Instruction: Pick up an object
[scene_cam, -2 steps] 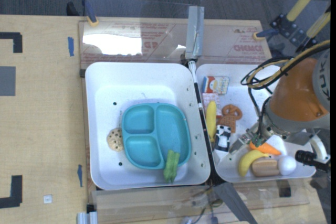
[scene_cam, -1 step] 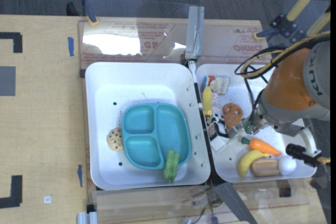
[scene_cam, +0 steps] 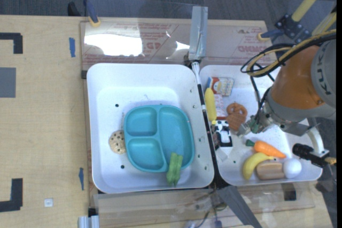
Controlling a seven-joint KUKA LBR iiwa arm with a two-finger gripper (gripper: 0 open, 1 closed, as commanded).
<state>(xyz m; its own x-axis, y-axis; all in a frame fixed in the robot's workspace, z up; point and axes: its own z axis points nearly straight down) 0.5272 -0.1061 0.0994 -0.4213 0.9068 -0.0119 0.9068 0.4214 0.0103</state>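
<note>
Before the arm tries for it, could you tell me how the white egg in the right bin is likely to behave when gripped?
The egg looks smooth and rounded, so it may slip from the fingers or roll. It rests against the bin's corner wall and the hot dog, which probably limits rolling but crowds access.

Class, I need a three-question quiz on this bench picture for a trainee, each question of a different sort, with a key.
1. True or false: the cookie lies inside the teal tray.
2. Which lies beside the carrot? A banana B cup C spoon
3. Fill in: the end effector hovers over the ____ bin.

Key: 1 false, it lies beside the tray; 2 A; 3 right.
</note>
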